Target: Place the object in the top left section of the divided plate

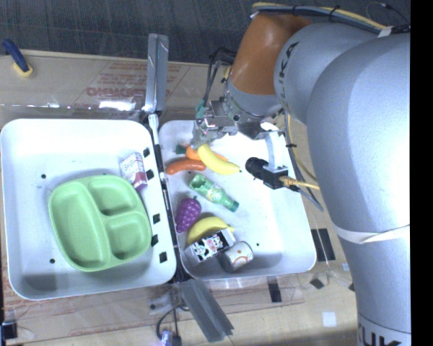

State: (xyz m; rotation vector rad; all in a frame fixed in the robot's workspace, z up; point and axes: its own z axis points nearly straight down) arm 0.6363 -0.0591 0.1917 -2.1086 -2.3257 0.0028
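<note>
The green divided plate [61, 222] lies in the left bin [22, 150], with one large section and two smaller ones, all bare. My gripper [205, 130] hangs low over the far left corner of the right bin [292, 254]. It is just above a yellow banana [219, 161] and a small orange carrot piece [193, 152]. An orange sausage [184, 166] lies beside them by the divider. I see nothing lifted off the bin floor.
The right bin also holds a green bottle [213, 193], purple grapes [188, 212], a second banana [206, 227], a cow-patterned carton [206, 248] and a can [238, 256]. A pink packet [133, 169] lies in the left bin by the plate's far right rim.
</note>
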